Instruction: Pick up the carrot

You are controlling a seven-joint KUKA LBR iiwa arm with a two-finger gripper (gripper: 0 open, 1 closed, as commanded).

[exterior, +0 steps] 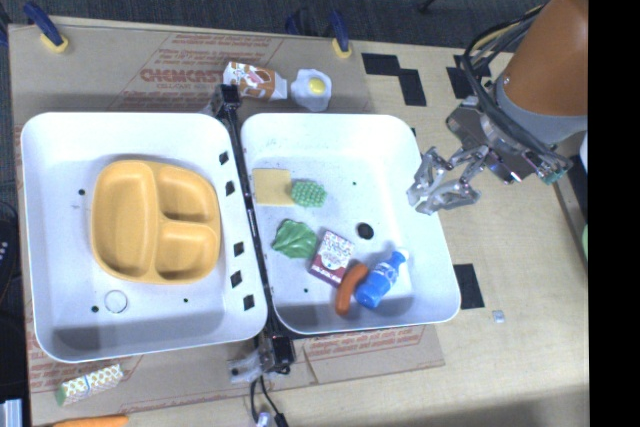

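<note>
Right bin [425, 215] holds toys. Gripper [438, 187] hovers over its right rim, claw state unclear. Carrot [347, 287] lies near front wall, touching blue bottle [380, 280] and wrapper [331, 256]. Best descend across carrot's width, clear of bottle.

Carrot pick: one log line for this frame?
carrot: right bin, beside blue bottle | gripper: over bin's right rim, apart from carrot | grasp: not made

The carrot [346, 288] is partly covered by the blue bottle [380, 280] lying against it. The arm [545, 55] is cut off at the right. An orange object [85, 421] is cropped by the bottom edge. The end effector [440, 183] is blurred.
</note>
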